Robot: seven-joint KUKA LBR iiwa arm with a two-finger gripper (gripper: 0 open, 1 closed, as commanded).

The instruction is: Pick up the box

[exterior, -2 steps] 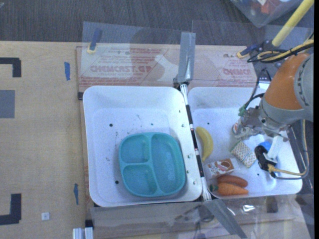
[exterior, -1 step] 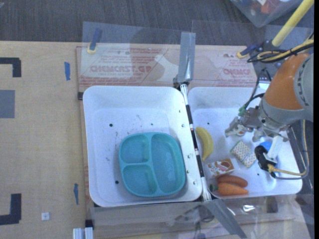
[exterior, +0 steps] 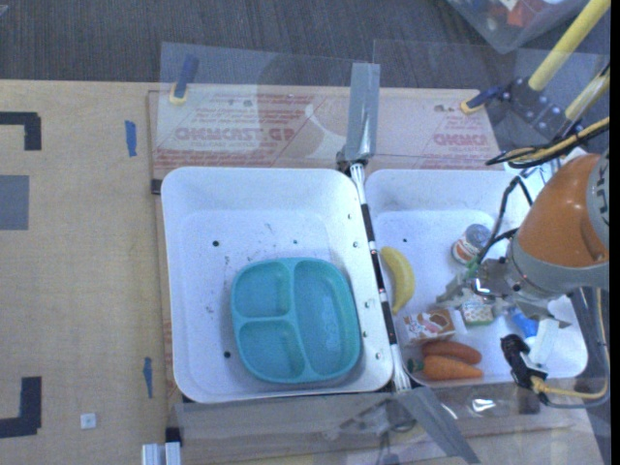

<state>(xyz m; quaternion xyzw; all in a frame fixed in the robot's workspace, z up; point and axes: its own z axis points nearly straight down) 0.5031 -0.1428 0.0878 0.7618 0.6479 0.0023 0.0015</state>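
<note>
**White bins, teal tray, and a crowded right side**

Pale wood makes up the bench (exterior: 77, 308), which carries two shallow white bins side by side. The left bin (exterior: 194, 211) holds a teal divided tray (exterior: 294, 321) lying flat toward its near right corner, three compartments facing up. The right bin (exterior: 417, 221) holds all the small items. Over it reaches the grey arm with its orange band (exterior: 572, 211), coming in from the right and covering the bin's right part.

The gripper (exterior: 475, 289) sits low in the right bin among the items; whether its fingers are spread or closed cannot be told. The box (exterior: 429, 325), a small printed carton, lies near the bin's front, just left of the gripper. Two carrots (exterior: 450, 359) lie just in front of the box, nearly touching it. A banana (exterior: 398, 277) lies along the bin's left wall, near the box. A small can (exterior: 472, 241) sits behind the gripper, close to it.
</note>
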